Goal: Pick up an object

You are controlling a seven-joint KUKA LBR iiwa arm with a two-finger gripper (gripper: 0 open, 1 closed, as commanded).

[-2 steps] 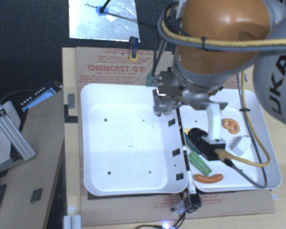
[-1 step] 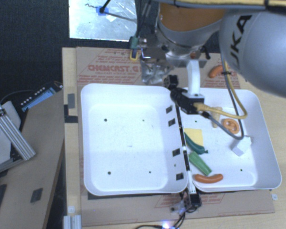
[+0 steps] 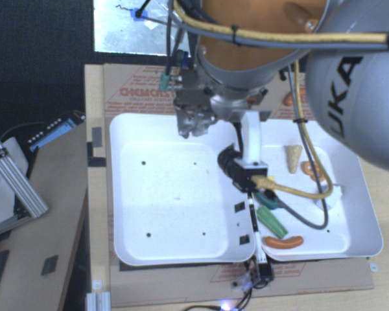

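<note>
Nearest the camera: the arm's orange band (image 3: 262, 18) and grey wrist fill the top right, looming over the far edge of both bins
Gripper: the gripper (image 3: 194, 123) hangs at the far edge of the left bin (image 3: 126, 238), close to the ridge between the two bins; it looks a little above the floor, though the slant makes height hard to judge
Gripper state: the tips blur into one dark grey lump, so I cannot tell whether it is apart or together; nothing is seen in it
Candidate things: all in the right bin (image 3: 366, 235) — a green piece (image 3: 271, 220) and an orange sausage-shaped piece (image 3: 283, 241) near the front, a tan cone (image 3: 293, 157) and a small orange piece (image 3: 309, 168) farther back
Key relation: every object lies right of the gripper, across the ridge; the cone is the closest, right and slightly nearer
Long axes: the cone points toward the near side; the green piece runs diagonally; the sausage shape lies left to right
Obstruction: a yellow cable (image 3: 298, 190) and black cabling drape over the right bin, crossing beside the green piece
Judgement: the grasp is not begun; the gripper should travel right first
</note>
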